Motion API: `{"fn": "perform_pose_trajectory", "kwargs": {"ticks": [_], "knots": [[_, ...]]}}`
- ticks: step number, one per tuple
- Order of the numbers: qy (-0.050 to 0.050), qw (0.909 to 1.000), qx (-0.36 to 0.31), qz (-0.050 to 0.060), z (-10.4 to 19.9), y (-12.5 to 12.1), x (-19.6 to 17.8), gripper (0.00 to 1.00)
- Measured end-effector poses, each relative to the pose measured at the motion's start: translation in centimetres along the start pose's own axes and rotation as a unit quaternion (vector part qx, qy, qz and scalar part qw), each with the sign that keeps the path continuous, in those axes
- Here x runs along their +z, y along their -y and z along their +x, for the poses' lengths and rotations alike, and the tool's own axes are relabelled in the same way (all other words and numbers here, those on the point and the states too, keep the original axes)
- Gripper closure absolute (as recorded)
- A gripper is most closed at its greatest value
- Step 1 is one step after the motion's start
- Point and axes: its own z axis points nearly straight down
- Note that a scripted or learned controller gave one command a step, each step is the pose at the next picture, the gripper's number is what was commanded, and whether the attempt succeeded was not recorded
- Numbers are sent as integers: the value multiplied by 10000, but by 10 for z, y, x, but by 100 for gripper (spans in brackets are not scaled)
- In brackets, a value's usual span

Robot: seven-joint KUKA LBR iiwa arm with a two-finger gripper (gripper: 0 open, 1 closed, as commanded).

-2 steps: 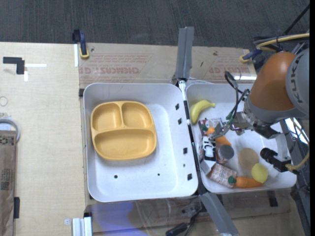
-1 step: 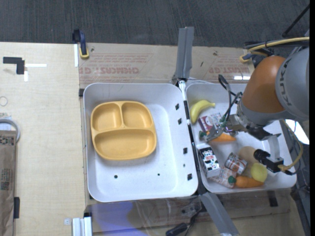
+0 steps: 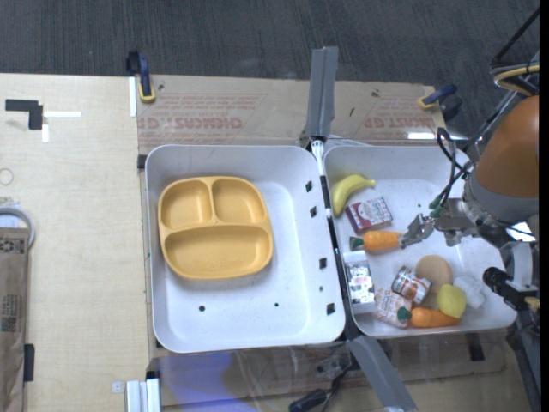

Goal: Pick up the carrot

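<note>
An orange carrot (image 3: 381, 240) with a green stub on its left end lies on the floor of the right bin (image 3: 403, 175), near the bin's left wall. A second orange carrot (image 3: 434, 318) rests at the bin's front edge. My gripper (image 3: 413, 233) hangs just off the right tip of the first carrot, low over the bin floor. It stands open, and nothing shows between its fingers. The arm reaches in from the right, its orange band (image 3: 512, 148) above the wrist.
The right bin also holds a yellow banana (image 3: 347, 189), a red and white packet (image 3: 371, 214), a small can (image 3: 410, 286), a beige egg shape (image 3: 434, 270), a lemon (image 3: 452, 299) and wrapped packets (image 3: 360, 283). A yellow divided plate (image 3: 214, 227) sits in the left bin (image 3: 257, 316).
</note>
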Motion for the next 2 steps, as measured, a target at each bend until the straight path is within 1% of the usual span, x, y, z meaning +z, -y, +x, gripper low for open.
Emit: {"fn": "perform_pose_trajectory", "kwargs": {"ticks": [1,2], "knots": [[3,9820,1888,-6,32,-35,46,0],[6,9116,4110,19,45,-26,47,0]]}}
